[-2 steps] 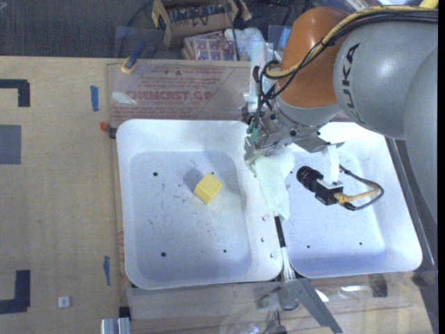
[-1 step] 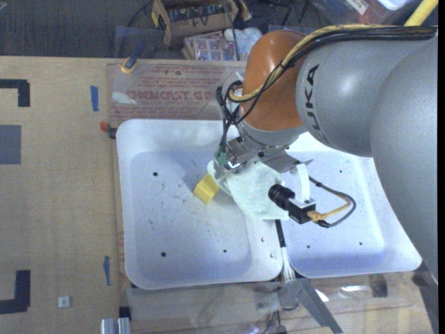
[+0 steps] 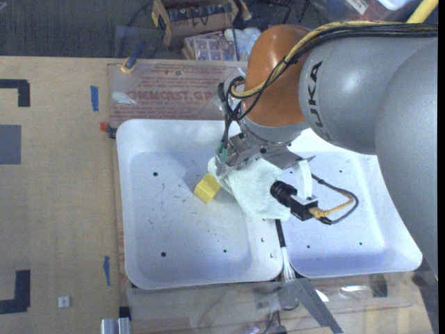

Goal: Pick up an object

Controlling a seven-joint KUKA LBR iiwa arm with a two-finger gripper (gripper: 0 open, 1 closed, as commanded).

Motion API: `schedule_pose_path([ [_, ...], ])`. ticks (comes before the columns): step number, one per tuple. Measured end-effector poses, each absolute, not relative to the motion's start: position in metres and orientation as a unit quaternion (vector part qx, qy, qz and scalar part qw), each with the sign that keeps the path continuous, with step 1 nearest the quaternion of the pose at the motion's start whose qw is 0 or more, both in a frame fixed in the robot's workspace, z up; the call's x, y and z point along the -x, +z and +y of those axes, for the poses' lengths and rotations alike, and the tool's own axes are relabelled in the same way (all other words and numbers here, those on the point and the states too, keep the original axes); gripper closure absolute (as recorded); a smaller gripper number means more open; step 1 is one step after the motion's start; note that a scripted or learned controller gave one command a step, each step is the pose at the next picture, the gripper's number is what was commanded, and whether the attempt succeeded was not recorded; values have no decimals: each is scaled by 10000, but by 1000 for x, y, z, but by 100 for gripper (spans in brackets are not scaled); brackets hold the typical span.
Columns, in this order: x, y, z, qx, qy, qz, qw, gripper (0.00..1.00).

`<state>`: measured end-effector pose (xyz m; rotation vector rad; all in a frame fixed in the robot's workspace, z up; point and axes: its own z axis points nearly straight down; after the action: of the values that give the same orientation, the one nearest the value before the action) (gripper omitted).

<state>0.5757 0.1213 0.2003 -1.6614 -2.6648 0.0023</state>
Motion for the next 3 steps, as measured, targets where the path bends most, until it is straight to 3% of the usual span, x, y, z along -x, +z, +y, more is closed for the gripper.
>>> schedule_pose_path([
  [1, -539, 187, 173, 5802, 19, -8145, 18, 100],
  [2, -503, 203, 103, 5960, 16, -8030, 17, 100],
  [3, -503, 196, 136, 6017, 10, -7987, 4, 100],
])
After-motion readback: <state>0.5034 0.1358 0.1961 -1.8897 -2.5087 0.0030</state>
